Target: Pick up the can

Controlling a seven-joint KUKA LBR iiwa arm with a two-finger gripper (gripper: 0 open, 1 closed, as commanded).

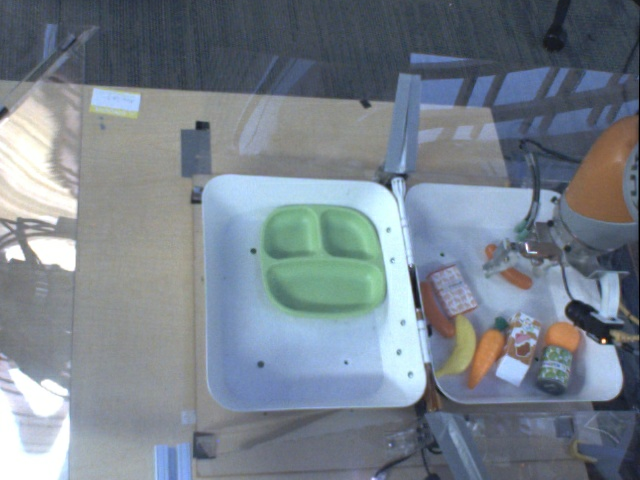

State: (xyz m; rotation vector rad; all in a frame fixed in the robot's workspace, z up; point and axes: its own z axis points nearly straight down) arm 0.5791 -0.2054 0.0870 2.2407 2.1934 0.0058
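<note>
meanwhile, end effector over the right bin

the end effector (520,253) is hovering in the right bin (450,208), its grip state impossible to tell. the can (556,358) is standing at the bin's near right corner, beside a carrot (484,356).

Pale wooden bench (130,298), two shallow white bins, green three-compartment plastic tray (323,260) in left bin (300,368), yellow toy banana (461,346) touching orange toy carrot (484,356) in right bin (460,213), small printed carton (452,288) nearby
</note>
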